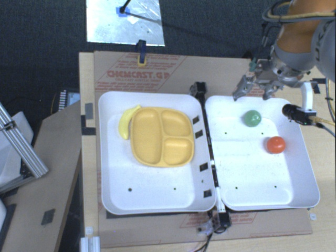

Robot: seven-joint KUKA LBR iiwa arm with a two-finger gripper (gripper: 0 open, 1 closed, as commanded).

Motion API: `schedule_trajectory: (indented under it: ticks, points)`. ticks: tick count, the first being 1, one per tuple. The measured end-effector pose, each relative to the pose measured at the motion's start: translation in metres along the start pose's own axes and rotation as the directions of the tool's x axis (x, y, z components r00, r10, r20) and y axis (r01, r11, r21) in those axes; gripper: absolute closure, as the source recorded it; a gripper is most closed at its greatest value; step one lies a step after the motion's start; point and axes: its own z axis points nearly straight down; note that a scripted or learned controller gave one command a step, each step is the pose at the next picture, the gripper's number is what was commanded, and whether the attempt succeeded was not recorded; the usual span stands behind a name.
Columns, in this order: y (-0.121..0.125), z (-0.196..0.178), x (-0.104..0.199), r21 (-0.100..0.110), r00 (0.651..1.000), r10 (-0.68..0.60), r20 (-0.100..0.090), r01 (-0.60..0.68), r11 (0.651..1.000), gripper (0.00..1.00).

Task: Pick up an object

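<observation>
Jaws stood apart, empty — the gripper [255, 92] hung over the right bin's [262, 193] far rim. A green ball [252, 118] lay just below; an orange ball [275, 144] nearby. Left bin [113, 193] — yellow tray [160, 136], banana [125, 122].

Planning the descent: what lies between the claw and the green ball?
Nothing: in the camera view, bare white bin floor separates the claw from the green ball just below it.
</observation>
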Motion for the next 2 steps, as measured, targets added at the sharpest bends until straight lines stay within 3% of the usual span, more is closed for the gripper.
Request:
schedule_trajectory:
  ticks: [1, 2]
  points:
    - [0.002, -0.007, 0.0, -0.011, 1.0, -0.002, 0.001, 0.002, 1.0, 0.0]
    - [0.01, 0.038, 0.002, -0.009, 1.0, -0.004, 0.001, 0.004, 1.0, 0.0]
